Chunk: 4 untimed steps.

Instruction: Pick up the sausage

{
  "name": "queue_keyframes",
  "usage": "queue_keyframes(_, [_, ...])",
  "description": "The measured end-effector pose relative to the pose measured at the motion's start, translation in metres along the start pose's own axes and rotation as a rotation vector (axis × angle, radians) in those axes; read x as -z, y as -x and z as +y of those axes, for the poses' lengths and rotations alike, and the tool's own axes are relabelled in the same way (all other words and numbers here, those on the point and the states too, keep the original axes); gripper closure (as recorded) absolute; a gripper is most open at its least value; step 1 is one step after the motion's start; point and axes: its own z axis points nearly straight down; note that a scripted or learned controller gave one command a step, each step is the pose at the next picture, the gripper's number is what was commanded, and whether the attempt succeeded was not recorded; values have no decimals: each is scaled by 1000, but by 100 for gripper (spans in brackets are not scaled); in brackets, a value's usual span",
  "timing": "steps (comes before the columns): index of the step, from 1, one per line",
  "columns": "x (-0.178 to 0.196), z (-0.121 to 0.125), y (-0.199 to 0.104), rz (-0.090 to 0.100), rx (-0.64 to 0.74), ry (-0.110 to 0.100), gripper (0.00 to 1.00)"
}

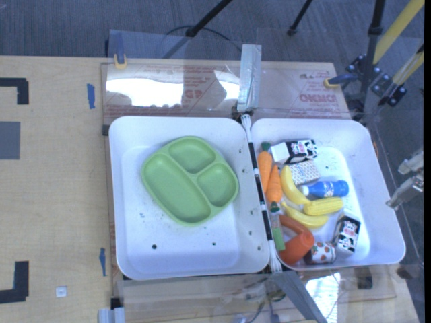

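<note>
Smooth reddish sausage (294, 225), cylindrical

Green divided plate (190, 178) in left bin (128, 200); bananas (303, 197), blue bottle (326, 189) in right bin (377, 180)

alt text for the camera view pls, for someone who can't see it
Two shallow white bins sit side by side on a bench: the left bin holds a green divided plate, and the right bin holds a pile of toy food, including a banana, carrots, a blue bottle and a reddish sausage.
</note>
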Motion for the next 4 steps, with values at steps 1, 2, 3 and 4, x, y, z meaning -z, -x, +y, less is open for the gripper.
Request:
queue_keyframes(1, [0,0,0,0,0,0,0])
queue_keyframes(2, [3,0,0,-1,272,0,0])
queue_keyframes(3, [2,1,1,0,510,1,0])
queue_keyframes(4, [-48,0,-1,5,833,2,0])
